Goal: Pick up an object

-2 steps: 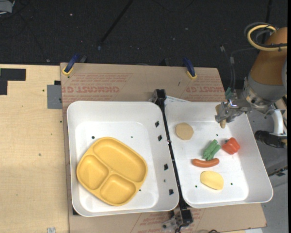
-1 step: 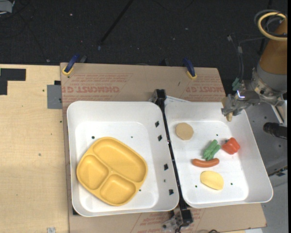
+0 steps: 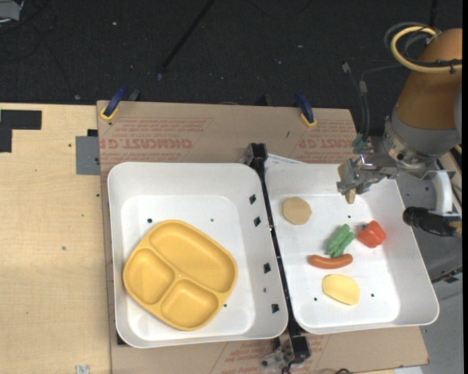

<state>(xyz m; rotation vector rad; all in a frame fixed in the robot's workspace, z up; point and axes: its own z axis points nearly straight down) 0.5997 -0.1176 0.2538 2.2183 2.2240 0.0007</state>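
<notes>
Your gripper (image 3: pixel 351 187) hangs at the upper right of the frame, above the right bin (image 3: pixel 409 291); grip state unreadable. Nothing lifted yet: tan disc (image 3: pixel 297 210), red piece (image 3: pixel 371 234), sausage (image 3: pixel 330 261) all lie loose.

Five small toy foods lie loose in the right bin (image 3: pixel 405 302), none touching its walls. A round tan cookie (image 3: pixel 296 210) lies flat toward ten o'clock of the group. A green vegetable (image 3: pixel 340 239) sits at the centre, slanted from one toward seven o'clock. Just beside it at three o'clock is a red pepper (image 3: pixel 371 234). A red-orange sausage (image 3: pixel 330 261) lies crosswise at its six o'clock end. A yellow lemon-like piece (image 3: pixel 341 290) lies further toward six o'clock.
</notes>
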